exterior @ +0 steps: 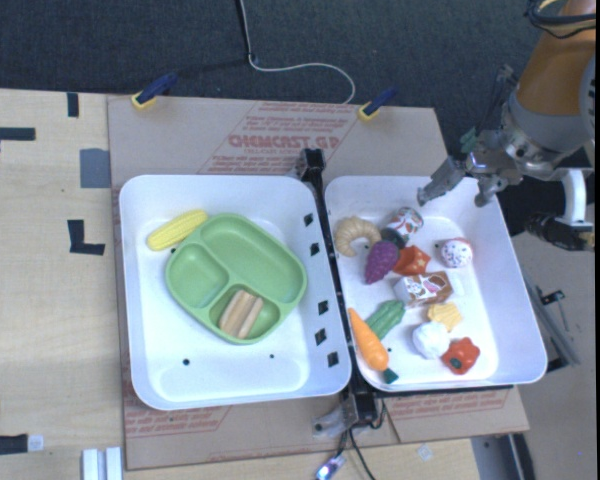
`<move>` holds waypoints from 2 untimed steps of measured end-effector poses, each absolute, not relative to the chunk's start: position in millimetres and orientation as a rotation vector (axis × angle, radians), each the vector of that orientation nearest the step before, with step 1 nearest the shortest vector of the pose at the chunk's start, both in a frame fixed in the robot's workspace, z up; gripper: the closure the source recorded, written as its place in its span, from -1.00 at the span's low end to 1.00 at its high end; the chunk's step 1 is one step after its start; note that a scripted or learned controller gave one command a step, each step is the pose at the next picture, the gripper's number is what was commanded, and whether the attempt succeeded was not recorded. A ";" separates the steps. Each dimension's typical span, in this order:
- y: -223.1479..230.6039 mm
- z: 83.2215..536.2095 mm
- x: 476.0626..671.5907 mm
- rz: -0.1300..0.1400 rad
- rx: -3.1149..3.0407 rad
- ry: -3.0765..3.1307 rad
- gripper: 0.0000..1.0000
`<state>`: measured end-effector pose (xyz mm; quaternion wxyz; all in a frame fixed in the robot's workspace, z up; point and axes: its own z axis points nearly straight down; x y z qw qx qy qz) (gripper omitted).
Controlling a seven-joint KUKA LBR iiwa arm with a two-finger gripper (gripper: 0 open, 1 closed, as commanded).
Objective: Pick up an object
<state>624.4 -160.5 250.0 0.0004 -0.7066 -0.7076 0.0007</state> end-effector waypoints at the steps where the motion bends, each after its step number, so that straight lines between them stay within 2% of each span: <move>1: -102.4 106.7 606.2 0.013 -2.205 -2.216 -1.00; 2: -106.7 127.8 611.7 -0.002 -2.221 -2.226 1.00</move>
